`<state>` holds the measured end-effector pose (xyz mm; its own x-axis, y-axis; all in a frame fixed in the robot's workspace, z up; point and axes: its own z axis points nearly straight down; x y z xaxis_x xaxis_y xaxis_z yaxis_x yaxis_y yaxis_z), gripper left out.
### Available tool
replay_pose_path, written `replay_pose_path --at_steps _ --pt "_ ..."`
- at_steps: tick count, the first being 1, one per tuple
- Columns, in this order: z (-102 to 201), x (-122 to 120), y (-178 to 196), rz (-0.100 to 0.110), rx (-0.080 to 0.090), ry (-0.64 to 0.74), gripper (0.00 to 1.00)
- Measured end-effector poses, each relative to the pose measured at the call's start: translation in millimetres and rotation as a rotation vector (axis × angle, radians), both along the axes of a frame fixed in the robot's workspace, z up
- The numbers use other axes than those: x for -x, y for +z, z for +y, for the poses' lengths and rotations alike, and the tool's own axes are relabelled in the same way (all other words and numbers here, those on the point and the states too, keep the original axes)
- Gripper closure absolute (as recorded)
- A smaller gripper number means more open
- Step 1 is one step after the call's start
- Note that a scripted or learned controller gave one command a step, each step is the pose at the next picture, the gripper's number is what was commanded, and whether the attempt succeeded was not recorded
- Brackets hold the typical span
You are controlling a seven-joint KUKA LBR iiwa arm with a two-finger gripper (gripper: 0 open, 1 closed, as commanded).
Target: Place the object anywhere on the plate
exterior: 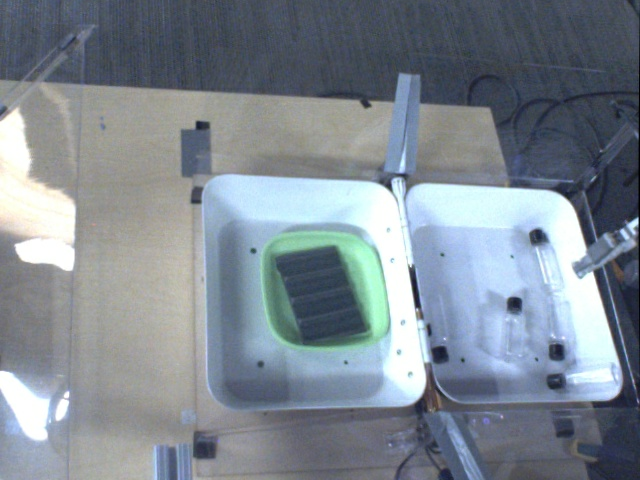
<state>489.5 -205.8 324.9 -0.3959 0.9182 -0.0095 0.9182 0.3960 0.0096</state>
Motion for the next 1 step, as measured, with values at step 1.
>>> replay_pose_path --at_steps 1 --pt "0.4 -2.7 12.2 -0.010 0.004 0.005 1.00"
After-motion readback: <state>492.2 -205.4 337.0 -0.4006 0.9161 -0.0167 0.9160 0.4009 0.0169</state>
